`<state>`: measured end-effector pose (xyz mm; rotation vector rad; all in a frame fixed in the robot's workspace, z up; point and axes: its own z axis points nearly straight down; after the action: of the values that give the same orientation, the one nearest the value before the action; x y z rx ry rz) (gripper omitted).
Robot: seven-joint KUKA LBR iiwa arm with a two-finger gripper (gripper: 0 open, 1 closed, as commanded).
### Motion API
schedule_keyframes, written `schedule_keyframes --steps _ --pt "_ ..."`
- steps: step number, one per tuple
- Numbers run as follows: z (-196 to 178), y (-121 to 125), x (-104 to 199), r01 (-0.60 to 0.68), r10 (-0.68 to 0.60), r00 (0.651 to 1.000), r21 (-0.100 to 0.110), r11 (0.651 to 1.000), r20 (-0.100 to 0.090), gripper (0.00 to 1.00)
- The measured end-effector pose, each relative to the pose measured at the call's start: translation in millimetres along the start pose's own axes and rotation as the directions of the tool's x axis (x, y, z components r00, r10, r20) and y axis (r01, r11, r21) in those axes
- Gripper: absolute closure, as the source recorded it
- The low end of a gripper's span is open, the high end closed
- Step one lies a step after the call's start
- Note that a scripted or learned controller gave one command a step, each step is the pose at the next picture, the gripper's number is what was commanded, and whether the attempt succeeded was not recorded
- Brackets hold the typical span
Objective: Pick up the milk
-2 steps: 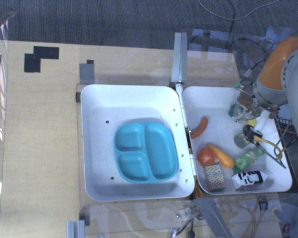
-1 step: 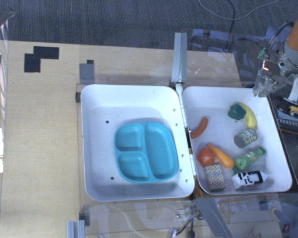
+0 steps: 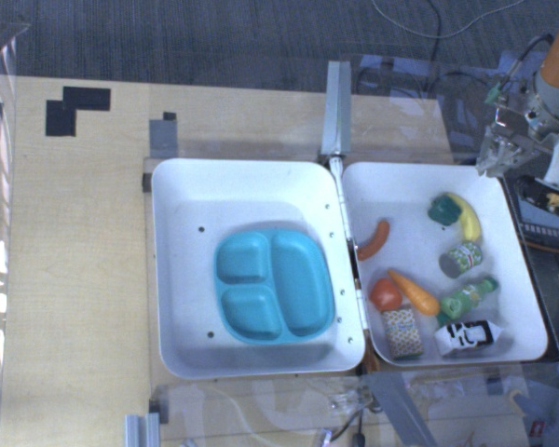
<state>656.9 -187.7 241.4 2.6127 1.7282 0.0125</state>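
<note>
The milk (image 3: 466,335) is a small white carton with a black label. It lies on its side in the near right corner of the right bin (image 3: 419,189). My gripper (image 3: 498,156) hangs over the far right corner of that bin, well away from the milk. Nothing is visible in it.
The right bin also holds a sausage (image 3: 373,238), a banana (image 3: 467,216) beside a green item (image 3: 442,209), a can (image 3: 461,258), a tomato (image 3: 385,294), a carrot (image 3: 415,291), a green bottle (image 3: 468,297) and a patterned box (image 3: 402,331). A blue divided tray (image 3: 275,285) lies in the left bin (image 3: 182,250).
</note>
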Motion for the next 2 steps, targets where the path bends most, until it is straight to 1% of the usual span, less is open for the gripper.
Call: schedule_keyframes --steps 2 --pt "-24.9 2.5 4.8 0.017 -0.017 1.000 -0.011 1.000 0.000 1.00"
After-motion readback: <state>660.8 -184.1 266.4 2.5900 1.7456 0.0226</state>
